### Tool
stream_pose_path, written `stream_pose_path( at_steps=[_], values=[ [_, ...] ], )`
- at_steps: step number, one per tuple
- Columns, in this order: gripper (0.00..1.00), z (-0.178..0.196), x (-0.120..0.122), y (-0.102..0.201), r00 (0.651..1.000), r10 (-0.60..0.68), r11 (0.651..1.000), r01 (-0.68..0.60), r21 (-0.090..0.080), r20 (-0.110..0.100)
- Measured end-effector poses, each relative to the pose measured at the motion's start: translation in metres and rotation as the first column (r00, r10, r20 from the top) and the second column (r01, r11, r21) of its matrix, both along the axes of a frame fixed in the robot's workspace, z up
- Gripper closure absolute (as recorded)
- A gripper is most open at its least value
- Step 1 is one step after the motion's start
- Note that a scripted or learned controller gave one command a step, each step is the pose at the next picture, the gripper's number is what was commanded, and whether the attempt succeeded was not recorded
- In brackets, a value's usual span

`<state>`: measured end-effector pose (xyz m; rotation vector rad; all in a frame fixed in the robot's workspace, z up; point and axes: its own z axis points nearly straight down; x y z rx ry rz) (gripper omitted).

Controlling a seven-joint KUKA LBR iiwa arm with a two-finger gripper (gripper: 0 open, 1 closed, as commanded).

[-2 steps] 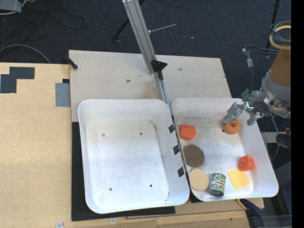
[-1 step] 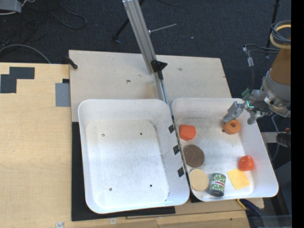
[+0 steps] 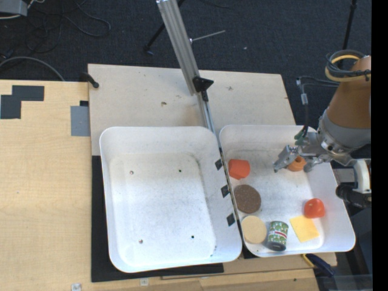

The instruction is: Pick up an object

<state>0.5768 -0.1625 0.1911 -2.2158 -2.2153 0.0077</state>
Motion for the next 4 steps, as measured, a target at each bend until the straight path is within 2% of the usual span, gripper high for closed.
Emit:
stream_pose_path(
  at_steps=[1,2,3,4],
  values=[
    [0.0,-0.062,-0.006,0.007,1.0,-0.001,1.0,0.001,0.001,-0.001],
    [0.0,-0.1,-0.005,0.007,1.0,-0.003,1.0,0.003,-0.002,0.009],
    [1.0,-0.089,-0.006,0.006,1.0,-0.009,1.0,0.009,-0.001,0.007],
    [1.0,-0.03,-0.002,0.013,1.0,0.002,1.0,-0.002,-0.003,0.012]
  ],
)
